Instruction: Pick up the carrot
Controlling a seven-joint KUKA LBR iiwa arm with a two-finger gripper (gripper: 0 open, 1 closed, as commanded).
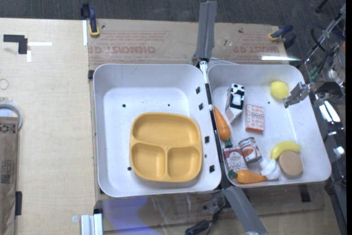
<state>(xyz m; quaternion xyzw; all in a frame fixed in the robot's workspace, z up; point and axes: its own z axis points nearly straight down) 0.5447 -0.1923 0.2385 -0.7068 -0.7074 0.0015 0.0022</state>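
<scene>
The carrot (221, 123) lies in the right bin (308, 135), tight against its left wall about halfway down, thick end toward the near side and tip pointing away. A second orange piece (250, 176) lies along the near edge of the same bin and could also be a carrot. The claw (297, 94) hangs at the bin's right edge near the far right corner, just beside a lemon (279, 89) and well apart from the carrot; whether it is apart or together I cannot tell. To do the pick well, I judge the claw should cross to the left wall, turn so it closes across the carrot's width rather than along it, and come down clear of the wall and of the black-and-white carton (236, 100) just beside the tip. On the cardboard (165, 41) behind the bins, upside-down red print reads "CHEMCN"; the small red box (254, 118) and can (251, 149) bear labels too small to read.
</scene>
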